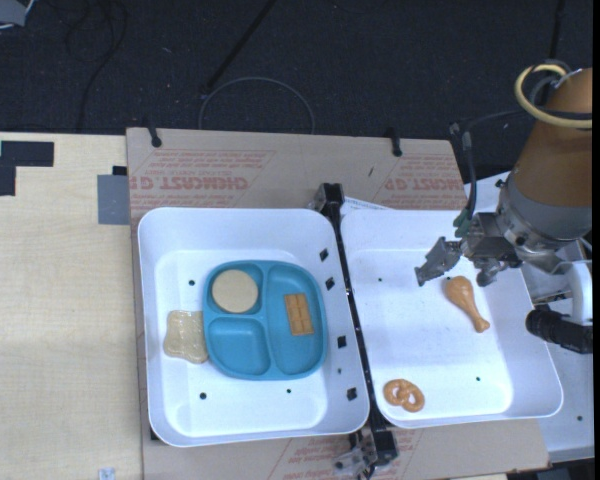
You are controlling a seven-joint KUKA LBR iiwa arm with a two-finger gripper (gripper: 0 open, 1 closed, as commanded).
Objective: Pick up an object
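1. Where the arm [550, 158] reaches in from the right, its gripper [458, 265] hangs over the upper right part of the right bin [380, 230].
2. How far the gripper is open I cannot tell: the dark parts at its tip blur together. Nothing can be seen caught in it.
3. A drumstick [466, 302] lies on the floor of the right bin, just below and right of the gripper tip. It is tan, with its thick end up-left and its thin end pointing down-right. Whether the gripper touches it I cannot tell; they look very close.
4. A pretzel [404, 395] lies near the front wall of the same bin, toward its left corner, well apart from the drumstick.
5. The left bin [170, 238] holds a blue tray [248, 353] with three compartments.
6. A round tan disc [233, 290] sits in the tray's upper left compartment.
7. A cracker [299, 314], orange-brown and oblong, sits upright in the right compartment.
8. The tray's lower left compartment shows bare blue.
9. A pale slice [186, 335] lies on the bin floor, touching the tray's left edge.
10. Both bins rest side by side on a cardboard sheet [240, 173] with red print, with a black clip bar [342, 298] running between them.
11. A wooden bench [50, 308] lies to the left.
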